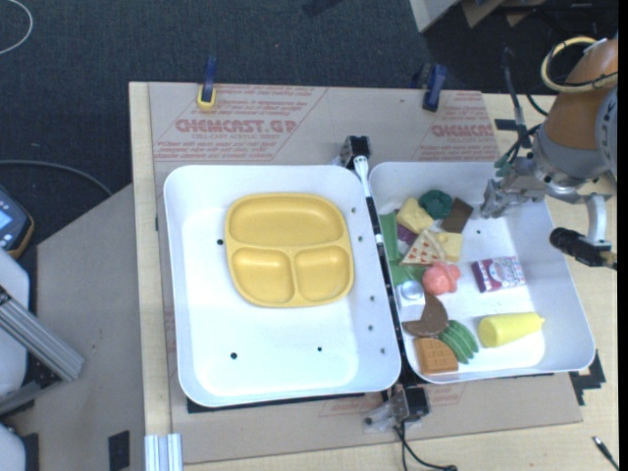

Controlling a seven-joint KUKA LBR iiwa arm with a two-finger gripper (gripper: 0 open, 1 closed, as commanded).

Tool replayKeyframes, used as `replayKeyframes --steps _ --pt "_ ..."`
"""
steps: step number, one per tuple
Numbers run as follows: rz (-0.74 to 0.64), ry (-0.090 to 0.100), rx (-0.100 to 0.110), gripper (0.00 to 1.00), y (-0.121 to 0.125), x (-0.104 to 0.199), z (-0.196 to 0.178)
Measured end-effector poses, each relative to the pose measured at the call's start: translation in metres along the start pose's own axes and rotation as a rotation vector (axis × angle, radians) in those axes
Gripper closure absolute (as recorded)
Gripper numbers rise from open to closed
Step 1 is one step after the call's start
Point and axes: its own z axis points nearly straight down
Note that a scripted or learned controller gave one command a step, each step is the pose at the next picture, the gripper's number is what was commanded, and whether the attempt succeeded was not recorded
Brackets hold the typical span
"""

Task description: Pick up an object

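The right white bin (538,235) holds several toy food pieces. At the back sit a dark green lump (435,204), a brown piece (455,218) and a pizza wedge (424,250). Mid-bin are a pink-red strawberry (442,279) and a purple-and-white packet (497,274). Toward the front lie a yellow corn cob (510,329), a green pickle (459,339) and a tan cracker (437,356). My gripper (488,204) hangs over the bin's back right part, just right of the green lump and above the packet. Nothing shows in its grasp.
The left white bin (275,356) holds a yellow divided plate (289,247). A black divider strip (378,253) runs between the bins. The arm's grey body and orange band (579,96) stand over the right bin's back right corner. Blue clamps (433,86) hold the board's far edge.
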Motion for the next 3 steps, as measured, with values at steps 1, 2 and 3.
replayKeyframes --steps 1,2,3 --pt "0.003 -0.004 -0.006 1.00 0.000 -0.003 -0.065" --pt "0.002 -0.003 -0.005 1.00 0.001 -0.004 -0.109" --pt "0.002 -0.002 -0.003 1.00 0.002 -0.004 -0.129"
